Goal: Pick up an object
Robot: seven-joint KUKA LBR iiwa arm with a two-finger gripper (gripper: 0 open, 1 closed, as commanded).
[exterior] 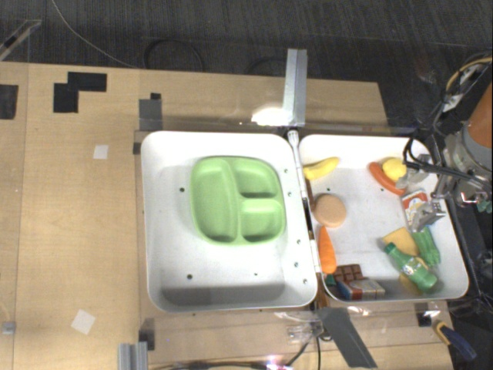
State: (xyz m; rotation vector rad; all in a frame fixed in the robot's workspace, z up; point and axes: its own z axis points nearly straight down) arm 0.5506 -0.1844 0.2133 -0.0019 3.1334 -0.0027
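Note:
The right bin [362,168] holds several small items. A yellow banana [320,168] lies at its upper left, with a round tan bun [331,210] below it. An orange carrot [326,250] rests along the left wall, and a brown chocolate bar [354,277] sits at the front. A green bottle [410,267], a green pickle-like piece [426,248] and a yellow wedge [398,240] lie at the front right. A yellow lemon on an orange piece [389,171] is at the back right. My gripper [424,216] hangs low over the right side, just above the wedge and the green pieces.
A green divided plate [236,200] lies in the left bin [166,230]. A metal post [296,83] stands behind the wall between the bins. The arm and its cables [462,141] crowd the right bin's right edge.

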